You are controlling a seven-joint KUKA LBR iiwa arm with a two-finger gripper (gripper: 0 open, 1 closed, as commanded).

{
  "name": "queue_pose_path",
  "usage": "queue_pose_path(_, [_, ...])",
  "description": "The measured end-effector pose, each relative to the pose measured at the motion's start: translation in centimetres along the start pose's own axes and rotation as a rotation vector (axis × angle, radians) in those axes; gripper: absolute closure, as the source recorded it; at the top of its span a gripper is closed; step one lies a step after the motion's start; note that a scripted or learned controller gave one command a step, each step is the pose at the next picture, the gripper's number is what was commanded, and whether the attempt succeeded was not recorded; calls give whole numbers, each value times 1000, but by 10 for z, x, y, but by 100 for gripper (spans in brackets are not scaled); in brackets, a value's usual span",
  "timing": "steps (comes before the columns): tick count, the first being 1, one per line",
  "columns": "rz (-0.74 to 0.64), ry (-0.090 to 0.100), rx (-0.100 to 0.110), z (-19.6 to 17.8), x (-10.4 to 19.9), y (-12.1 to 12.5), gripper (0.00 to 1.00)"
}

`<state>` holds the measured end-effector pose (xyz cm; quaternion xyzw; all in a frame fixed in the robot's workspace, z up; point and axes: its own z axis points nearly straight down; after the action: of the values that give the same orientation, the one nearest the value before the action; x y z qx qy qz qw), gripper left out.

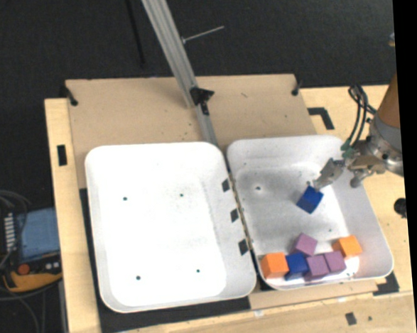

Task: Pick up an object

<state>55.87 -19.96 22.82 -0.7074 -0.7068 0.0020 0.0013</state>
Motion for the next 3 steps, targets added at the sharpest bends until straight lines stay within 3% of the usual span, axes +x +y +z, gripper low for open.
queue_pose_path(2, [-1,0,-1,100,-3,2,0])
queue_pose_path(3, [4,-1,-10,85,-4,4,100])
